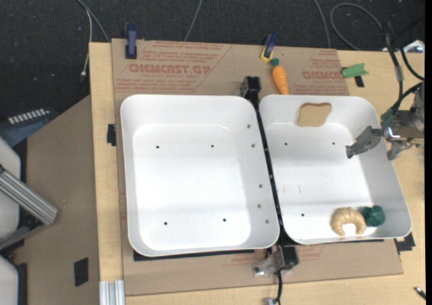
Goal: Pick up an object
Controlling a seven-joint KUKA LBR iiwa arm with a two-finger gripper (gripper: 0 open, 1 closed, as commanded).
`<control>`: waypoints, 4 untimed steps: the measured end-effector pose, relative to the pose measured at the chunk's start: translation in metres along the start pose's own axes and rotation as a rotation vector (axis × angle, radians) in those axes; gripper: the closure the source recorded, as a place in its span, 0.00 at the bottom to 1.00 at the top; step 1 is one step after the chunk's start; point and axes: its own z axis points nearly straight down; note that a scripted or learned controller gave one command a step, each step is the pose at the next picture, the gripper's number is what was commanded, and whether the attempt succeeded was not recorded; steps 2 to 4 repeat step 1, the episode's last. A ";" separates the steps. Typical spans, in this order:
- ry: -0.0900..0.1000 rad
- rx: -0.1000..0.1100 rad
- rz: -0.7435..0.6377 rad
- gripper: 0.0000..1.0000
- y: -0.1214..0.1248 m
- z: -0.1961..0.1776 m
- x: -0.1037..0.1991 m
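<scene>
Gripper (pixel 378 140) spread open and empty over right bin (pixel 324 182) far-right edge, croissant (pixel 348 221) lies below-left of it by the near wall, long axis across.

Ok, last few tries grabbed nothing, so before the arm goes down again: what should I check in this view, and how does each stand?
1. Gripper carries nothing: ok, its fingers are spread with only white bin floor between them.
2. Targets present in the right bin: ok, a croissant, a green object and a toast slice.
3. Croissant free to grasp alone: not ok, the green object sits against it.
4. Toast slice lies flat: cannot tell, it rests on the far wall's slope.
5. Carrot reachable in a bin: not ok, it lies on the cardboard behind the bins.
</scene>
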 end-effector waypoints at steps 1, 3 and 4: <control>0.003 0.011 0.004 0.00 -0.020 0.123 -0.043; 0.003 0.011 0.004 0.00 -0.020 0.123 -0.043; 0.003 0.011 0.004 0.00 -0.020 0.123 -0.043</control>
